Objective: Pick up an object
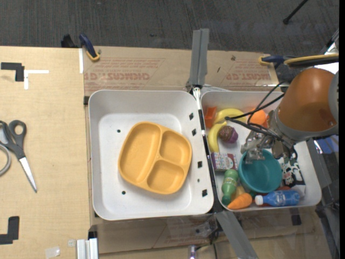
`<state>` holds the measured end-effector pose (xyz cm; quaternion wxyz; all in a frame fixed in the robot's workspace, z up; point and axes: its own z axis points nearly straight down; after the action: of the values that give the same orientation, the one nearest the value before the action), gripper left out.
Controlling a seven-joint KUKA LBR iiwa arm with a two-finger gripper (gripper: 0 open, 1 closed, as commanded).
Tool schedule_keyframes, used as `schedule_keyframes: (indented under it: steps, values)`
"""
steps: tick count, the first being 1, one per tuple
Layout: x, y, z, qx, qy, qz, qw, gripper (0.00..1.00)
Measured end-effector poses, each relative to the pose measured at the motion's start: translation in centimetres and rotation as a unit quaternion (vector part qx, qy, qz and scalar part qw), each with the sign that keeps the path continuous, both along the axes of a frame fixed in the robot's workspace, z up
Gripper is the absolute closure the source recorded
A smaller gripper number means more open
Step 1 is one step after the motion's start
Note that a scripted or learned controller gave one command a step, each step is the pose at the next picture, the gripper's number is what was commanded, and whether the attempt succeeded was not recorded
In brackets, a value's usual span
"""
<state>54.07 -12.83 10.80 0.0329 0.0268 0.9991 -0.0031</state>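
Pick not yet made: tool low over the right bin.
The tool (262, 146) sits at the teal bowl's (261, 174) twelve o'clock rim; whether it is wide or narrow I cannot tell, and nothing looks lifted.

The one camera sat fixed above my bench and looked down at a slant, far enough off to take in both shallow white plastic bins, the left one (102, 161) and the right one (310, 190), side by side. The pale wooden benchtop (43, 144) filled its left side and dark floor ran along the top. My grey, orange-banded arm (307, 101) entered from its right.
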Motion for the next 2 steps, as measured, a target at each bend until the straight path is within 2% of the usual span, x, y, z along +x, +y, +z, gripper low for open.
schedule_keyframes:
  steps: [1, 2]
  values:
    - [8.3, -6.5, -1.0, -0.0004, 0.025, 0.203, 0.9788, 1.00]
    - [9.6, -3.6, 7.3, -0.0014, 0.030, 0.163, 0.9861, 1.00]
